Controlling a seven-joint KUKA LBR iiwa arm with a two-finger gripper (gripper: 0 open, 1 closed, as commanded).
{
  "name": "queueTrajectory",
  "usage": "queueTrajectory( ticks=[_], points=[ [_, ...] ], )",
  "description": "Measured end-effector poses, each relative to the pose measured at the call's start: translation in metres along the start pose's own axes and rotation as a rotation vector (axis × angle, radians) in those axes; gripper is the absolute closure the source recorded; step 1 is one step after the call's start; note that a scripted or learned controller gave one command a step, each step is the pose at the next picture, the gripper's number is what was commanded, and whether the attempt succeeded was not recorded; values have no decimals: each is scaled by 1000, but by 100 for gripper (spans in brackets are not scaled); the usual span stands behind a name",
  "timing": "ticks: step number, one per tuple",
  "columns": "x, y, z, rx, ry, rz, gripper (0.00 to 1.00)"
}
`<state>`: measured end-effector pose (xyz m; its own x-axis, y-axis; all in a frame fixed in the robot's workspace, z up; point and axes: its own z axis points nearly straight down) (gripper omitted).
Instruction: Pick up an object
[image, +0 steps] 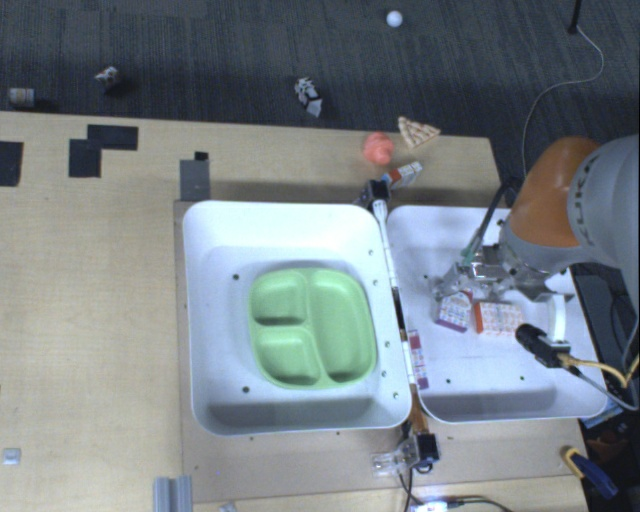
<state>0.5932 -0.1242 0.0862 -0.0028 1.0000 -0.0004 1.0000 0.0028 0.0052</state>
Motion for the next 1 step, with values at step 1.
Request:
queueTrajectory(
  ticks=[1],
  points=[
    [0,2,-12,-7,-1,-1,100]
  ],
)
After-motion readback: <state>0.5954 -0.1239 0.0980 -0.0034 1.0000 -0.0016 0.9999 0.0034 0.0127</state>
